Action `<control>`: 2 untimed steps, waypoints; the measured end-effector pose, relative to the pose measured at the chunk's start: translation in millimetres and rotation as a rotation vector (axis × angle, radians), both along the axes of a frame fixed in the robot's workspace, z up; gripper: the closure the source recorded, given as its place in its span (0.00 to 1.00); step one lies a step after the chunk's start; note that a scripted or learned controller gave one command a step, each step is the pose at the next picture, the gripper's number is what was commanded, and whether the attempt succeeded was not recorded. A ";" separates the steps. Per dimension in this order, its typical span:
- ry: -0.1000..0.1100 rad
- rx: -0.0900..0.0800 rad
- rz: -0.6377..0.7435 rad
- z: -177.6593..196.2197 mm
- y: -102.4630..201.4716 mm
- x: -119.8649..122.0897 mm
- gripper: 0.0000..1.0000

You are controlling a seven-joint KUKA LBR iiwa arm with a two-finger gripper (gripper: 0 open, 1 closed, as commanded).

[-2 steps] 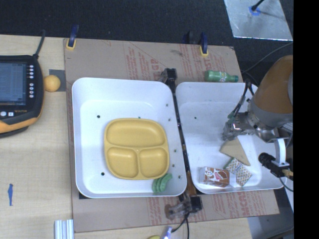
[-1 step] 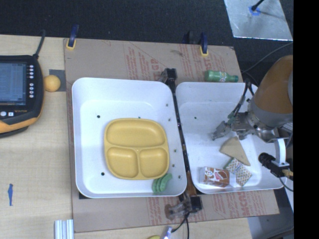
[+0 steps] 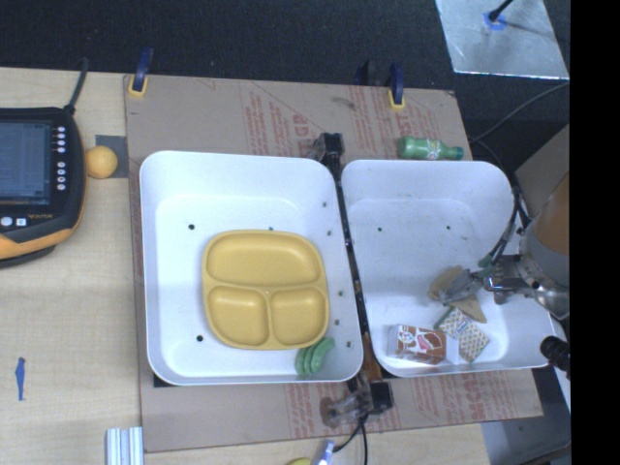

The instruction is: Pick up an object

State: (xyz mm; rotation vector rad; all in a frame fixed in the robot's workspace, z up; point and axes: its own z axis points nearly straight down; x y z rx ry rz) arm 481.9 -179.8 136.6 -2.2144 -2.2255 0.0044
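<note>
Gripper (image 3: 484, 281) low in right bin (image 3: 426, 201), arm cut off at frame edge. Finger state: cannot tell, tips merge with tan object (image 3: 455, 287) there; grasp unclear. Printed packet (image 3: 419, 344) and patterned piece (image 3: 466, 335) near bin's front wall. Yellow divided tray (image 3: 264, 288) and green item (image 3: 314, 356) in left bin (image 3: 174, 260).

Left bin (image 3: 165, 260): yellow divided plate (image 3: 263, 289), green toy (image 3: 314, 356) at near edge.
Right bin (image 3: 417, 201): gripper (image 3: 481, 284) low beside tan object (image 3: 455, 289); patterned packets (image 3: 438, 341) near front.
Behind bins: green bottle (image 3: 430, 148).
</note>
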 end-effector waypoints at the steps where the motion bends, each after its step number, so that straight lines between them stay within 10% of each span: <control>1: -0.009 -0.003 0.002 -42.2 38.9 45.4 0.00; 2: -0.003 0.000 -0.001 -0.3 7.8 110.0 0.00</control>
